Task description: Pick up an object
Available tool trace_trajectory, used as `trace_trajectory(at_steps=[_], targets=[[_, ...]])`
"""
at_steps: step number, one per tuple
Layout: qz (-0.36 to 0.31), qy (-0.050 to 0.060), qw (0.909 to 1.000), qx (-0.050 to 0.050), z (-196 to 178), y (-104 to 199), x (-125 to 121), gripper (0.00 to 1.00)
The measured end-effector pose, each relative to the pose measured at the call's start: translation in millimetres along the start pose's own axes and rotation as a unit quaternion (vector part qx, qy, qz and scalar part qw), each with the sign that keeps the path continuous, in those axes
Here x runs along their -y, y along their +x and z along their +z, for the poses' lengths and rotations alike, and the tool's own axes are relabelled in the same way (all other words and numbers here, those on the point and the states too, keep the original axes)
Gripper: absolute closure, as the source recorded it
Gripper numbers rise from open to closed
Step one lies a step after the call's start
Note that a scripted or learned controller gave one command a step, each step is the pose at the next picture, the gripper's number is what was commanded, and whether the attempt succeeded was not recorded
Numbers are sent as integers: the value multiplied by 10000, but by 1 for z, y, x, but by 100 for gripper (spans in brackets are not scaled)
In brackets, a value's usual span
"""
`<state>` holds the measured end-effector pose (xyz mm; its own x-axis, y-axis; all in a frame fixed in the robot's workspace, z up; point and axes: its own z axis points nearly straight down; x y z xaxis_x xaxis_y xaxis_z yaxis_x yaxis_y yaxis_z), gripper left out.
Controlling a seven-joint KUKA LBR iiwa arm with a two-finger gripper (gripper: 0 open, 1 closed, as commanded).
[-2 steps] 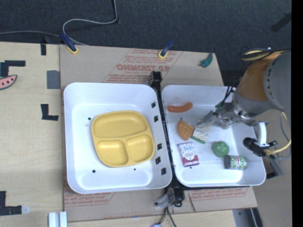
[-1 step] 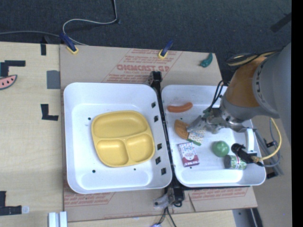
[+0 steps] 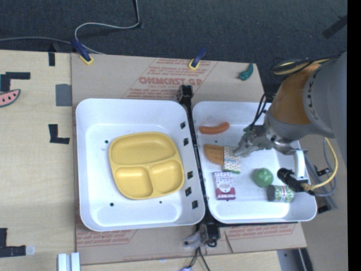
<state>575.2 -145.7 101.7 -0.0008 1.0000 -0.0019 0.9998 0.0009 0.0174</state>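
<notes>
two bins, claw low in the right one

two white bins sit side by side on the bench (image 3: 34, 168). the left bin (image 3: 90, 168) holds a yellow divided tray (image 3: 146, 164), lying flat near its middle. the right bin (image 3: 299, 208) carries the loose things: a sausage (image 3: 215, 129) near the far wall, an orange wedge (image 3: 213, 153) just below it, a small printed packet (image 3: 232, 163) touching the wedge's right side, a red and white carton (image 3: 224, 186) toward the near wall, a green ball (image 3: 262, 177) to the right of the carton, and a small green-labelled bottle (image 3: 280, 193) on its side near the bin's near right corner. the arm (image 3: 307, 103) comes in from the right, and its claw (image 3: 246, 145) hangs low just right of the packet and wedge. whether the claw is open or closed, i cannot tell; nothing shows clearly in its grip.
</notes>
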Motion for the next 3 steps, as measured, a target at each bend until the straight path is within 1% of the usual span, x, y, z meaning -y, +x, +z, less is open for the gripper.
trace_trajectory(at_steps=[1, 2, 3], targets=[[-1, 17, 10000, -6, 1, 0, 1, 0], [-9, 51, 10000, -4, 15, 37, 3, 0], [-2, 55, 10000, 4, 5, 36, 4, 100]])
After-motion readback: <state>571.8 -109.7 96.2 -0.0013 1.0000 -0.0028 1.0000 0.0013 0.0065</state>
